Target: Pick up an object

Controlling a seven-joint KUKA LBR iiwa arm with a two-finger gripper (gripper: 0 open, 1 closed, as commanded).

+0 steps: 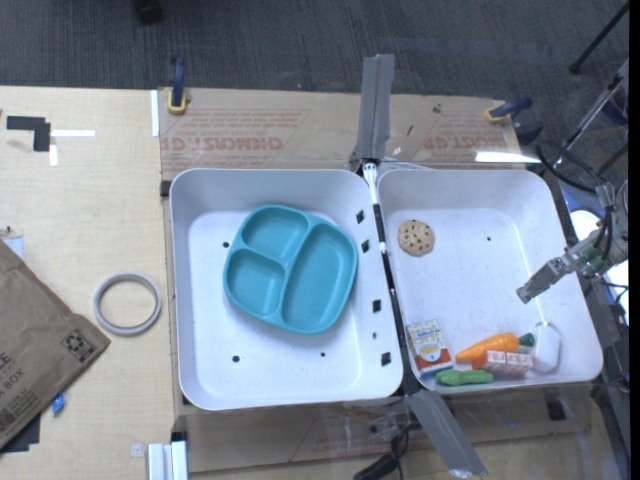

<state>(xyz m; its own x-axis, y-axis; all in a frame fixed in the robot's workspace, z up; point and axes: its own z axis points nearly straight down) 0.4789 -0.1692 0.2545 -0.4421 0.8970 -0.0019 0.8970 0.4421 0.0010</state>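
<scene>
Nearby, claw (pixel 530 289) grip unclear, above carrot (pixel 489 348), cookie (pixel 415 237) apart, blue plate (pixel 290 268) left bin

Both bins (pixel 190 268) are white with small black marks on the floors. Far left of the grey end effector (pixel 527 291): a teal plate (pixel 290 268). Up and to its left: a tan cookie (pixel 415 237) with dark specks. Below it: an orange carrot (pixel 487 348), a green pod (pixel 464 376), a white bottle (pixel 547 348), and a white carton (pixel 426 342) with a red and yellow print. The surface (pixel 80 218) is pale wood; on it lies a grey tape ring (pixel 127 302).
</scene>
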